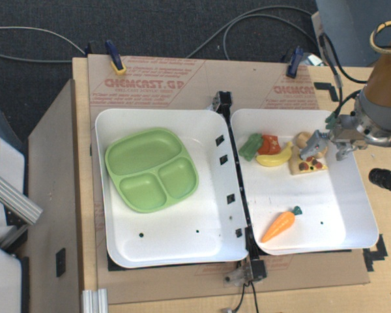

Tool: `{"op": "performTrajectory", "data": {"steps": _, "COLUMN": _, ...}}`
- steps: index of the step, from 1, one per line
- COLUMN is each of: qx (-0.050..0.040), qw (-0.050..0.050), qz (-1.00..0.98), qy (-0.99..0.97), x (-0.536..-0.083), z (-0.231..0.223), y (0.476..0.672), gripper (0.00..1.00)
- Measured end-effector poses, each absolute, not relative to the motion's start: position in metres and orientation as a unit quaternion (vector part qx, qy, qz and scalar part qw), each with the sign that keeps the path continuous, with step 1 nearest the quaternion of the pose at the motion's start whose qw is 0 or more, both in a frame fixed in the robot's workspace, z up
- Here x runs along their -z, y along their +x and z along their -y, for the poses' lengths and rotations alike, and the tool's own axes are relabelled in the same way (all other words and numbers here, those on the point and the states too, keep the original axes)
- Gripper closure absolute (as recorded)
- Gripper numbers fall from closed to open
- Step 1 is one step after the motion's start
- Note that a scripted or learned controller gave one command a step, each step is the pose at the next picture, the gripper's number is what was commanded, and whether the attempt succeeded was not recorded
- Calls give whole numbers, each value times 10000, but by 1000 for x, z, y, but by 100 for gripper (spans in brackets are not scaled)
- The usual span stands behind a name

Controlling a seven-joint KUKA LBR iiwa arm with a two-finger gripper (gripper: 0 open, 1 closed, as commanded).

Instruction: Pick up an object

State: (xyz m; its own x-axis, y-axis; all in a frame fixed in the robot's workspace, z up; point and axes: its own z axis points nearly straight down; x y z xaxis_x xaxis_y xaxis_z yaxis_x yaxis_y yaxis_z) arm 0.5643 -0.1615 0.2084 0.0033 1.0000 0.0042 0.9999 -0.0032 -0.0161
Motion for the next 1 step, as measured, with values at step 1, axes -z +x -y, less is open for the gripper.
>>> {"op": "performTrajectory", "data": {"steps": 1, "qx": -2, "qw": 13, "qz": 7072, "qy": -7070, "x": -216, "z": 161, "y": 567, "gripper": 0}}
